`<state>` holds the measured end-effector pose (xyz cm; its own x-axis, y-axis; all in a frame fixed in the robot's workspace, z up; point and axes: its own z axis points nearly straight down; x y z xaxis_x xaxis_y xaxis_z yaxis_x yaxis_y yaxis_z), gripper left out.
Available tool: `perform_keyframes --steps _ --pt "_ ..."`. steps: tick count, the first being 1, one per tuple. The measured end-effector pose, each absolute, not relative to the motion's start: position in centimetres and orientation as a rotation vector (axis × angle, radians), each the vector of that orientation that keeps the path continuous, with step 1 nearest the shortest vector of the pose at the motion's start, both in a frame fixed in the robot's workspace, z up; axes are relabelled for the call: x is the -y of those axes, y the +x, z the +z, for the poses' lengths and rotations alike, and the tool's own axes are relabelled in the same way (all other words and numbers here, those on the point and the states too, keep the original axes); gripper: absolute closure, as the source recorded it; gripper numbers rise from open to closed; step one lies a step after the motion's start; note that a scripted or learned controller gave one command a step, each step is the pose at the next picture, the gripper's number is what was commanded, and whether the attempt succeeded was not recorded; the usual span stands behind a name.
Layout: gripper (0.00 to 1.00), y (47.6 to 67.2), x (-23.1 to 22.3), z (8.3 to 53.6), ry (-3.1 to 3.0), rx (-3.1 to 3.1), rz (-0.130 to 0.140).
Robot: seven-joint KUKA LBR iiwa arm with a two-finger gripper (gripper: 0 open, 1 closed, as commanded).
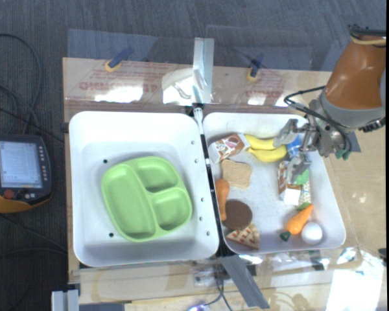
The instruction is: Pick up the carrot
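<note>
Bins first: the left bin (pixel 84 141) carries a green divided plate (pixel 147 197); the right bin (pixel 327 193) is crowded with food. Crowding is the hazard: the carrot (pixel 299 219) lies touching an egg (pixel 312 232) near the front right corner, so a descent might nudge either. The tool (pixel 301 149) hovers over the bananas (pixel 267 148); its grip state I cannot tell.

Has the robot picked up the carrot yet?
Not yet. The carrot lies in the right bin, near its front corner beside a white egg. The gripper hovers farther back, over the banana, with no carrot in it. It must move to the carrot, grab it and lift.
</note>
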<state>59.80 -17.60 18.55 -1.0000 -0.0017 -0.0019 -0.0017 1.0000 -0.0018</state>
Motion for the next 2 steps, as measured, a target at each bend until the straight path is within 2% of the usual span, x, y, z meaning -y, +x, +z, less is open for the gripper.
perform_keyframes --steps 1,2 --pt "0.00 52.3 16.2 9.1 -0.077 -3.128 -0.006" --pt "0.00 50.2 15.5 9.2 -0.080 -3.120 -0.012"
